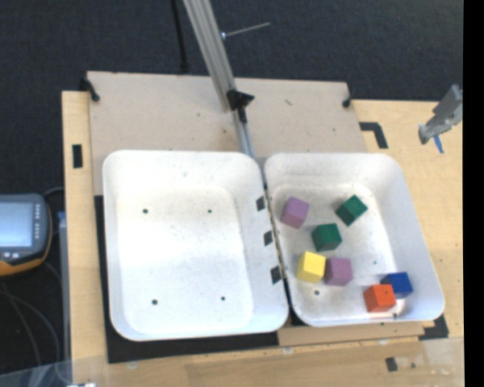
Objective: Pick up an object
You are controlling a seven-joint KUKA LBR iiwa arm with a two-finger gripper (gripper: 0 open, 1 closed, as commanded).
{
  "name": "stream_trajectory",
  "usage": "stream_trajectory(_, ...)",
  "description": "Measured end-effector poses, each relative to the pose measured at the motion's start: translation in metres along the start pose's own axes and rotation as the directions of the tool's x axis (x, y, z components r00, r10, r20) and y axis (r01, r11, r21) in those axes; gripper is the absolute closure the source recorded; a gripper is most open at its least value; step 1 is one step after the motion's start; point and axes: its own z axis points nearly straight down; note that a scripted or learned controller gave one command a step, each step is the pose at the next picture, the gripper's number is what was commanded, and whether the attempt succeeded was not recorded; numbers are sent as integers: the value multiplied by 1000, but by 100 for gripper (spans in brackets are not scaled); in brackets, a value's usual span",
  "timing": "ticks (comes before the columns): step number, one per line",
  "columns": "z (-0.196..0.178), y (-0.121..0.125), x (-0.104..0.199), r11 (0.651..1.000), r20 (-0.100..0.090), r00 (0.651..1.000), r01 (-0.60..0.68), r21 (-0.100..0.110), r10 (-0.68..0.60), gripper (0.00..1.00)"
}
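The right bin (391,168) holds several small cubes. A purple cube (294,212) lies near its left wall, with a green cube (352,210) to the right of it. A second green cube (327,236) sits in the middle. Below it, a yellow cube (311,266) touches another purple cube (338,271). An orange cube (379,298) and a blue cube (398,283) sit together in the near right corner. My gripper (441,121) is a grey shape at the right edge, up beyond the bin's far right corner and well away from every cube.
The left bin (117,176) stands beside the right one, their rims meeting in the middle. A slanted metal pole (214,55) rises from behind the bins. A handheld screen unit (12,228) lies off the bench to the left.
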Motion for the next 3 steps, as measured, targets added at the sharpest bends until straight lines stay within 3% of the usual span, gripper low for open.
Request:
stream_trajectory(1,2,55,-4,1000,2,1000,5,2,-5,0)
stream_trajectory(3,70,140,-48,1000,1,1000,-2,7,2,0)
